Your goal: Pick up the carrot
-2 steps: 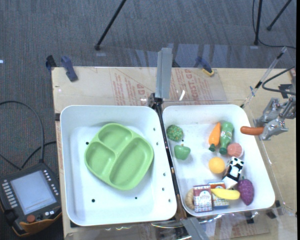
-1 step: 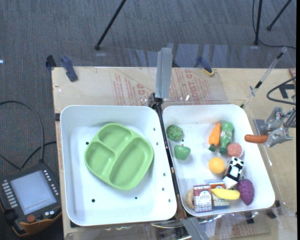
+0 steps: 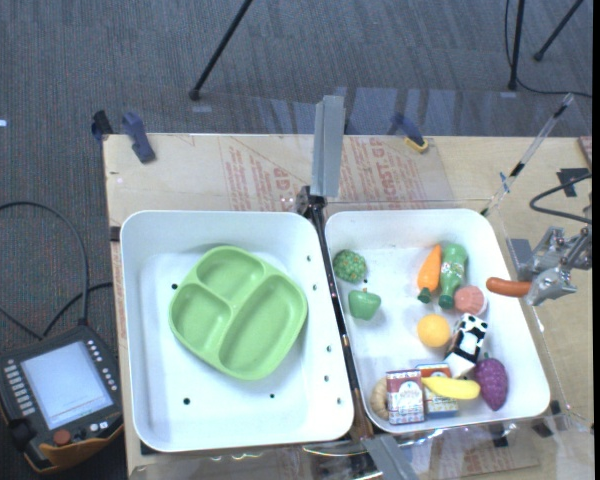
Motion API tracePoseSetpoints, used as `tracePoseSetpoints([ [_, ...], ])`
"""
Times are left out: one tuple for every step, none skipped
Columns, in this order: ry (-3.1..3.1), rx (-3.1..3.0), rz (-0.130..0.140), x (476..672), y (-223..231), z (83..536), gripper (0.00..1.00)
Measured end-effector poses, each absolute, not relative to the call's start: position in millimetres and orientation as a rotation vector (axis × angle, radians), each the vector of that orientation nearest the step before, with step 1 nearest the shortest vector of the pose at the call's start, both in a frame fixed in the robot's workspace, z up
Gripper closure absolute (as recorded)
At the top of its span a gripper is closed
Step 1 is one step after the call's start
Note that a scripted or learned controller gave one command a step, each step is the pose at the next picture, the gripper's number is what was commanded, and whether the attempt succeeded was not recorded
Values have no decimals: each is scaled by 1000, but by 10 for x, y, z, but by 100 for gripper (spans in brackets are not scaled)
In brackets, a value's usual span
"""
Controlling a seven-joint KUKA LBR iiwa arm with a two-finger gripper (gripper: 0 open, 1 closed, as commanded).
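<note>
Lying in the right bin (image 3: pixel 510 268), carrot (image 3: pixel 430 268) well apart from claw (image 3: pixel 558 268).

The carrot (image 3: pixel 430 270) is lying tilted in the right bin (image 3: pixel 410 230), with a green bottle (image 3: pixel 452 271) touching its right side and blocking that flank. White floor is showing open to its left, toward the broccoli (image 3: pixel 350 265) and green pepper (image 3: pixel 364 303). An orange (image 3: pixel 434 330) is sitting near below its tip.

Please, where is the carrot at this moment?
In the camera view, the carrot lies in the right bin, in its upper middle part, right beside the green bottle and above the orange.
</note>
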State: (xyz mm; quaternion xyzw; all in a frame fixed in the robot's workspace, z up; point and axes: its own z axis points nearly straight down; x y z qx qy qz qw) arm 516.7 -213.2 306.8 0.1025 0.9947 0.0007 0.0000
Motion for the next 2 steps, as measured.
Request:
tracePoseSetpoints([
  [3132, 177, 1, 5761, -2120, 3384, 100],
  [3125, -282, 2, 6061, -2093, 3320, 100],
])
